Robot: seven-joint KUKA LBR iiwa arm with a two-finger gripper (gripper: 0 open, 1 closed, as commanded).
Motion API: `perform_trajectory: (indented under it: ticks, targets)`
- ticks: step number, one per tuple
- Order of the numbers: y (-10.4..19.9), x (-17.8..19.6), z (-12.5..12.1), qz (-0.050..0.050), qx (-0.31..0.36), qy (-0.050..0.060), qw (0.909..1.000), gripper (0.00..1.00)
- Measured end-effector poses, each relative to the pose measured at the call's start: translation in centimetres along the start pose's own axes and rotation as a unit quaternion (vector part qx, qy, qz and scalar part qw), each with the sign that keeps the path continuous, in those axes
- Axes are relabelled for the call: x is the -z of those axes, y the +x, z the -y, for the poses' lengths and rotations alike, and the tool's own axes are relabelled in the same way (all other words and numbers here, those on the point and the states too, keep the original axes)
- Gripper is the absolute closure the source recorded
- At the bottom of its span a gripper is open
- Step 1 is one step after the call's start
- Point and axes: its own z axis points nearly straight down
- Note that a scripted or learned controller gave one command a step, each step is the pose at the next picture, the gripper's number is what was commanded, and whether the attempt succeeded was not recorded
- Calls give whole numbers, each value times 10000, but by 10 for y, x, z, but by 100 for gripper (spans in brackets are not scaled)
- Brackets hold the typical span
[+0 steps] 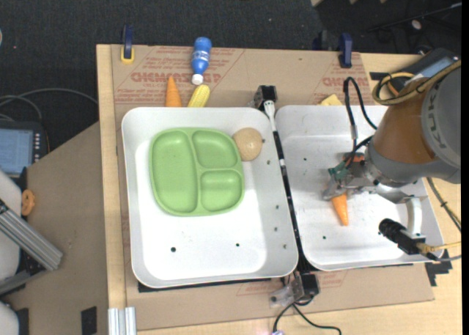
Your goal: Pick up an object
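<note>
An orange carrot (pixel 341 210) lies in the right bin (pixel 315 245), near its middle. My gripper (pixel 336 185) is low over the bin, right at the carrot's upper end, and the grey and orange arm (pixel 410 135) reaches in from the right. Whether the gripper touches the carrot is not clear. In the left bin (pixel 198 253) rests a green divided plate (pixel 196 171), and a tan round object (pixel 248 143) sits at the plate's upper right corner.
Behind the left bin, on the cardboard, lie a blue and white bottle (pixel 200 59), an orange piece (pixel 172 93) and a yellow piece (pixel 199 95). A pale yellow piece (pixel 331 100) sits behind the right bin. Blue clamps (pixel 128 44) hold the board's far edge.
</note>
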Motion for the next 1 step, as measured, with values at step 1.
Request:
perform_trajectory:
  ticks: [1]
  targets:
    - [76, 108, -83, -1, 28, -83, 10000, 100]
